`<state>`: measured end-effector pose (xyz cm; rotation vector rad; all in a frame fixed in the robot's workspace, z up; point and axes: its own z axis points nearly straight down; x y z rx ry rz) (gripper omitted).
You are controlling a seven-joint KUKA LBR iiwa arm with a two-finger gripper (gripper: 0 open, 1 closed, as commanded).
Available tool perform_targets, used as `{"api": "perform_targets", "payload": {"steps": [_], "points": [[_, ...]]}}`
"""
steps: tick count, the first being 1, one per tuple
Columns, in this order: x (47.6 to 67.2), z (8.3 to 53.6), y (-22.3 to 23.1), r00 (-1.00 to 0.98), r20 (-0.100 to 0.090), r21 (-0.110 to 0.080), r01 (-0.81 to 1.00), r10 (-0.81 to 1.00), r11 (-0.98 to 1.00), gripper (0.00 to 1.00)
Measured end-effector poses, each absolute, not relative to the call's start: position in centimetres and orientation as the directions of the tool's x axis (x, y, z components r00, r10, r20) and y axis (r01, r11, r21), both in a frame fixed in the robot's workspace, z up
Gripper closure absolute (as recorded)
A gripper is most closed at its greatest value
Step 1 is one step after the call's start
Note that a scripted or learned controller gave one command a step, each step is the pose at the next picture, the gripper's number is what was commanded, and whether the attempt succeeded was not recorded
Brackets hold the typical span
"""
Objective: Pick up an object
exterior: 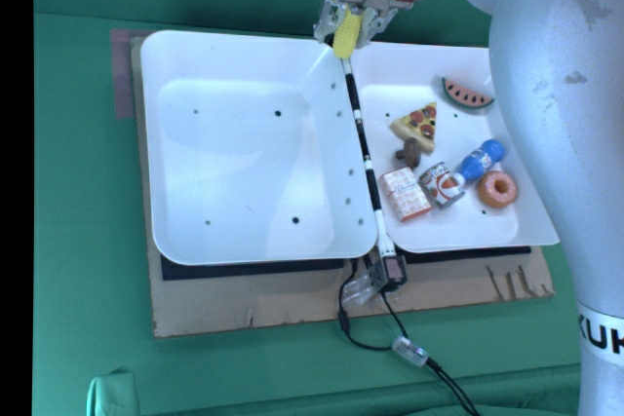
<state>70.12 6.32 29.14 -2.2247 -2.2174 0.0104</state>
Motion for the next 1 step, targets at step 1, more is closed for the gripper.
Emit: {"api": "perform_targets", "payload": {"steps": [1], "points": [[70.2, 34.35, 11.67, 0.002, 0.002, 0.011, 1.0, 1.0, -0.002, 1.0]]}}
